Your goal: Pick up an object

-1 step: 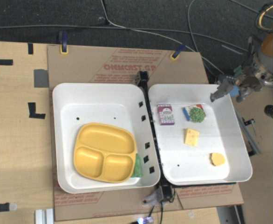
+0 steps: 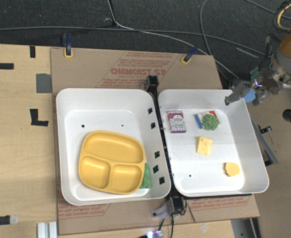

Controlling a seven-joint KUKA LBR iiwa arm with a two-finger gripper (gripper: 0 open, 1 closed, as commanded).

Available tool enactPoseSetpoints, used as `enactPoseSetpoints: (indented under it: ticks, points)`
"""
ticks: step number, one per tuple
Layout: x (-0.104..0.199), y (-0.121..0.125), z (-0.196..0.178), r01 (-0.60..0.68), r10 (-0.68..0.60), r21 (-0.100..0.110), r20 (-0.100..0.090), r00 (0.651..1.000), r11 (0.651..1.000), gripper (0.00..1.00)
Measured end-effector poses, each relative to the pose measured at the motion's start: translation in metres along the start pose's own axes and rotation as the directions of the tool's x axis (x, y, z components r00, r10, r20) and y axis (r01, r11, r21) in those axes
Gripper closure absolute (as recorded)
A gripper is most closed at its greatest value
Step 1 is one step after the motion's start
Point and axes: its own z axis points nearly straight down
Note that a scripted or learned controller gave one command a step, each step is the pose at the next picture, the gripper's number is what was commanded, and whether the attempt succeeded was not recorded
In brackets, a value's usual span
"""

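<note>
Two white bins sit side by side on a cardboard sheet (image 2: 135, 66) over the wooden bench. Left bin (image 2: 71, 103) holds a yellow divided tray (image 2: 110, 161), three compartments, lying flat toward the near side; a green item (image 2: 146, 176) is wedged just beside the tray's right edge, against the bin wall, mostly hidden.

Right bin (image 2: 250, 138) holds four small things, all apart from each other — a small pink-and-white packet (image 2: 176, 121) near the far-left part, a green bumpy object (image 2: 210, 121) with a blue piece (image 2: 199, 120) touching its left side, a pale yellow cheese-like wedge (image 2: 204, 146) near the middle, and an orange-yellow chunk (image 2: 232, 169) toward the near right.

The gripper (image 2: 235, 94) hangs at the far right corner of the right bin, above the rim, arm coming in from the right. Nothing is between its fingers; whether they are spread or pressed together cannot be told — too blurred. Black cables (image 2: 110, 19) run across the dark floor behind the bench.
</note>
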Motion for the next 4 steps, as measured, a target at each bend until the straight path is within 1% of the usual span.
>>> enactPoseSetpoints:
  ticks: [1,2,3,4]
  points:
    - [0.004,-0.01,0.054,0.0,0.0,0.003,0.0,1.0,1.0,0.0]
    - [0.007,-0.006,0.099,0.001,-0.001,0.003,0.0,1.0,1.0,0.0]
    - [0.004,-0.003,0.161,0.001,-0.001,0.002,0.0,1.0,1.0,0.0]
    - [0.004,-0.003,0.148,0.001,-0.001,0.001,0.001,1.0,1.0,1.0]
